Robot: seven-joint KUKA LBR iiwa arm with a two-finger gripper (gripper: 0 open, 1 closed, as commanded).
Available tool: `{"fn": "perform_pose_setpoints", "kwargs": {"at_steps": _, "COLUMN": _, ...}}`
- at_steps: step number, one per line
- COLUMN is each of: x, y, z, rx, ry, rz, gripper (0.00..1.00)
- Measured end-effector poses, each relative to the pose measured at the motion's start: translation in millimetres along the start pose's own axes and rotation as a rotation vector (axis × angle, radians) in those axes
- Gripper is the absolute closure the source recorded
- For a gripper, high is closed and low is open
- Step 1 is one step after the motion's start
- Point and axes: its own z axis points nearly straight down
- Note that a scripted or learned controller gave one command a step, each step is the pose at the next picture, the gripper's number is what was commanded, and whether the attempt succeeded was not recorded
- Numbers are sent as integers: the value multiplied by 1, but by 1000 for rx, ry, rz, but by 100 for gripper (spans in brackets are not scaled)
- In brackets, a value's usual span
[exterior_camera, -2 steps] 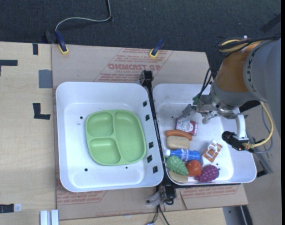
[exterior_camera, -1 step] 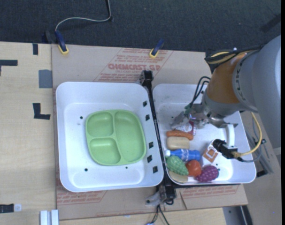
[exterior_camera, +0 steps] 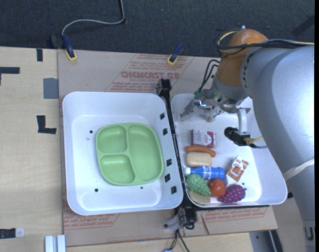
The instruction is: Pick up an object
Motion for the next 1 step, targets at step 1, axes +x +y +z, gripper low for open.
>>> {"fn": "perform_pose_setpoints", "kwargs": {"at_steps": 1, "x": -19, "y": -45, "z": -1, "rx": 0, "ry": -1, "rz": 2, "gripper": 0}}
